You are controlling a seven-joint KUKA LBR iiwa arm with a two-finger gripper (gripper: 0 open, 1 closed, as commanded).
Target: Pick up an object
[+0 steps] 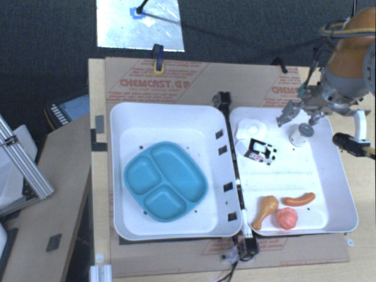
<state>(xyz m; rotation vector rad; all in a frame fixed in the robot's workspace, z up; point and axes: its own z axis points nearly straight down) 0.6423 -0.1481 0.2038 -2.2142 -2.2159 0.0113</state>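
Gripper [301,115] sits over the far right part of the right bin [335,175], fingers spread wide, one grey finger [286,113] pointing left-down, the other toward the right. Nothing between them; not pinching anything. A small round white object [299,137] lies on the bin floor just below the gripper, close to the fingertips; can't tell whether they touch it. Arm [350,57] comes in from the upper right, orange band visible above the wrist.

Right bin contents: a white cup-like piece [249,129] near the far left corner, a black-and-white patterned item [259,151] just beside it, toward the middle. Along the near edge: a tan drumstick-shaped toy [265,210], an orange sausage-shaped toy [298,200], and a pink round lump [286,218] touching or almost touching the drumstick. All lie on the bin floor, well apart from the gripper.

Left bin [135,119] holds a blue divided tray [165,181] with three compartments, lying flat, turned at an angle. Both bins sit side by side on a cardboard sheet [194,78] on the worktop [64,175].
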